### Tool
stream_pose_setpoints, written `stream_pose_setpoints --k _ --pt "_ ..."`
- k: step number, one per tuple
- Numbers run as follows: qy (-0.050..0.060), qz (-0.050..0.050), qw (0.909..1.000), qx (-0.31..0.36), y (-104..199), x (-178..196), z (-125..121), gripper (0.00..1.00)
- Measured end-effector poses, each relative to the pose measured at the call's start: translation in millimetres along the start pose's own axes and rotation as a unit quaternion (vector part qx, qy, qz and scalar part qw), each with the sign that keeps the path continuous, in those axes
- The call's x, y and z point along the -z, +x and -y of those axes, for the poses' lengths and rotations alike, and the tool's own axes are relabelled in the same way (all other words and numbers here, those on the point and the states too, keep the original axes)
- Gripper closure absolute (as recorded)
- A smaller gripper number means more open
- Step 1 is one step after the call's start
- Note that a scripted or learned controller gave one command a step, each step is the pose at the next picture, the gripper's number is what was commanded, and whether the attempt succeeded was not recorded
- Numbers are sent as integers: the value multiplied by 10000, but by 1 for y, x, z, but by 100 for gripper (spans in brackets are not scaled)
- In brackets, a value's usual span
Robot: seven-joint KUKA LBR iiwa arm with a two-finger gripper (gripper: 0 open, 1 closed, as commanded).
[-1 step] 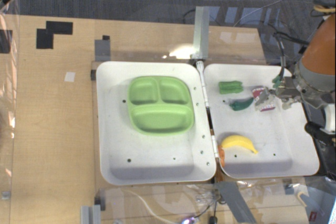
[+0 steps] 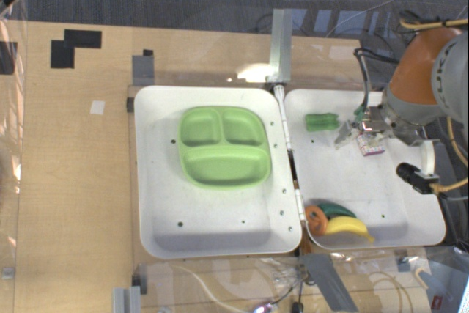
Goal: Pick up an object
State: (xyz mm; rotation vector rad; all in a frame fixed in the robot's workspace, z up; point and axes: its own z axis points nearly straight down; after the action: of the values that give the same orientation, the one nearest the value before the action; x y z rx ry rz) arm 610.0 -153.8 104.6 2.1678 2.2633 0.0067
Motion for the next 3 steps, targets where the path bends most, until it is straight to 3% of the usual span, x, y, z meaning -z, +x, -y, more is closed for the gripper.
stream_pose_setpoints --k 1,2,3 --pt "6 0 10000 7 -52 37 -4 0" --pt "-21 9 10000 36 -52 49 -7 100" --pt "-20 10 10000 38 -52 49 -7 0"
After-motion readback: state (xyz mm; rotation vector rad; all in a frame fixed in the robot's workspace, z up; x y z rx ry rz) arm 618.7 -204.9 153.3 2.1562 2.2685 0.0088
